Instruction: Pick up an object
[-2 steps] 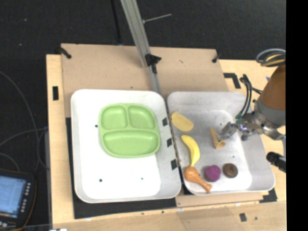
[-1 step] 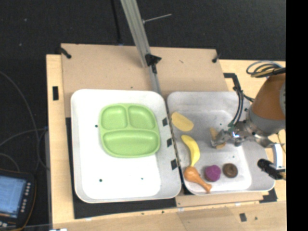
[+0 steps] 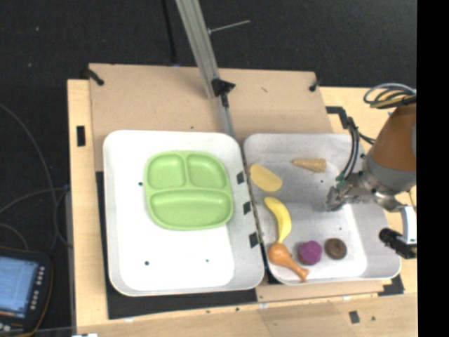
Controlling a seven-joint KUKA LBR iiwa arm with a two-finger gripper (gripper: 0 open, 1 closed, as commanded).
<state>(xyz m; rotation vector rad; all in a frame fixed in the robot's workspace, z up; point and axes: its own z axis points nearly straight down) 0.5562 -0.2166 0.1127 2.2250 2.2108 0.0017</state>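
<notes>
Hovering gripper [image 3: 332, 201]: low in your right bin [image 3: 309, 149]; whether it is clenched, you cannot tell.
Nearest objects: banana [image 3: 279, 217], purple ball [image 3: 309, 252], brown doughnut [image 3: 336, 248], all apart from it.
Left bin [image 3: 126, 258]: green divided plate [image 3: 189, 190].

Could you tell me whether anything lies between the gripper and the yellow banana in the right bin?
Nothing visible does: bare white bin floor separates the gripper from the curved yellow banana.
</notes>
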